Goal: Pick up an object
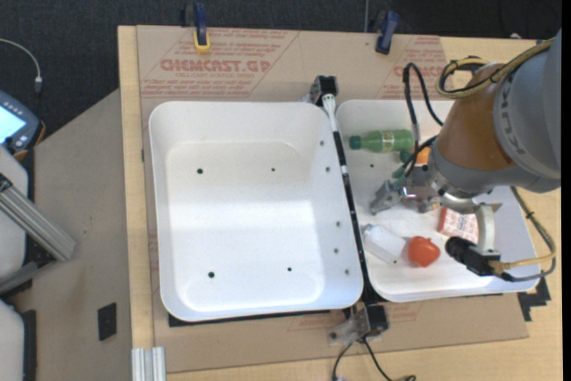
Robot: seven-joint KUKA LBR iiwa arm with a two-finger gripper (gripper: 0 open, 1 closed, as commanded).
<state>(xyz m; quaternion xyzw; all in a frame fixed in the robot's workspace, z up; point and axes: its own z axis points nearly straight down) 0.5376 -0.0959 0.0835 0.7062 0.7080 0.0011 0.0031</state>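
Note:
My gripper [391, 195] hangs low over the middle of the right bin [393, 279], below the grey arm with its orange band [471, 138]. A green bottle [384, 140] lies on its side just behind the gripper, near the bin's back. In front of the gripper lie a small clear-white object [384, 242] and a red rounded object [424, 252]. A red and white packet [459, 222] lies to the right, partly under the wrist. I see nothing between the gripper's tips.
The left bin [178, 129] sits beside the right one, with a black divider [340, 169] between them. Both rest on a cardboard sheet [268, 58] held by two blue clamps [200, 20]. Cables [415, 103] loop off the arm over the right bin.

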